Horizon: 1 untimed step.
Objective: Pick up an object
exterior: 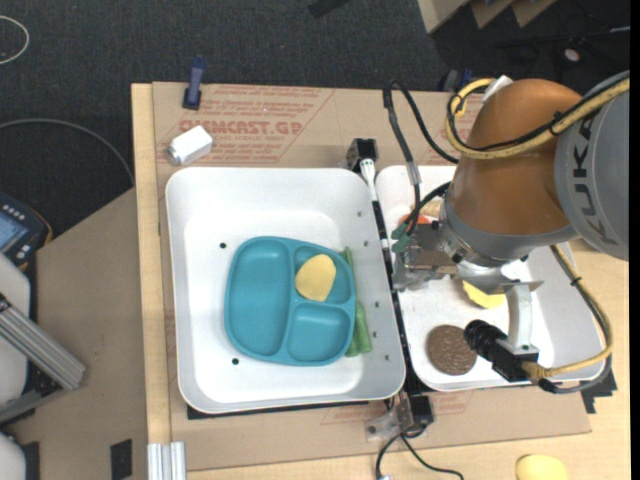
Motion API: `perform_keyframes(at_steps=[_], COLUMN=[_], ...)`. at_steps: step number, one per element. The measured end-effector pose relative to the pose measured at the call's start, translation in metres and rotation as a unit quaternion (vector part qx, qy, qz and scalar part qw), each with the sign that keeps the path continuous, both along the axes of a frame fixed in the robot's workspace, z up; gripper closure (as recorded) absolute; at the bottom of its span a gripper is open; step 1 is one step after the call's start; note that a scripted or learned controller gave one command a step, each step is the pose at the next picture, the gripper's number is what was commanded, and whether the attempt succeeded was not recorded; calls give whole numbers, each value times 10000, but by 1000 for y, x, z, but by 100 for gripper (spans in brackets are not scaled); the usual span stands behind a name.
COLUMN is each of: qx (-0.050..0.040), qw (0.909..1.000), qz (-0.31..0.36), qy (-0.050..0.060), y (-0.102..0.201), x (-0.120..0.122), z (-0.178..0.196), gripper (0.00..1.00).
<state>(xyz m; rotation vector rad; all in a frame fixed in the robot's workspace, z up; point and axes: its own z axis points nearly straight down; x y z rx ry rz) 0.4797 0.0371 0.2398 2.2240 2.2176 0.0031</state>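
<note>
A teal divided plate (285, 303) lies in the left bin (200, 208), with a yellow chip-shaped piece (316, 277) in its upper right compartment. A green strip (358, 318) lies along the plate's right edge. In the right bin (575, 343) a brown round cookie (452, 349) sits near the front. A yellow object (478, 293) peeks out from under the arm's wrist. The gripper (425, 258) hangs low over the right bin's left side, largely hidden beneath the orange band (515, 158) of the arm.
A black divider with clamps (378, 228) runs between the two bins. Cables (420, 138) loop over the right bin's back. A white block (190, 146) and a blue clip (194, 84) rest on the cardboard behind the left bin. A yellow thing (540, 466) lies off the bench's front right.
</note>
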Motion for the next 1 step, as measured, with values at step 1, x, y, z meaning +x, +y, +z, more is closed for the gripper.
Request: perform_keyframes(at_steps=[1], qx=[-19], qw=[10000], qz=[-47], qy=[54], y=[-97], x=[-3], z=[-58], gripper=[100])
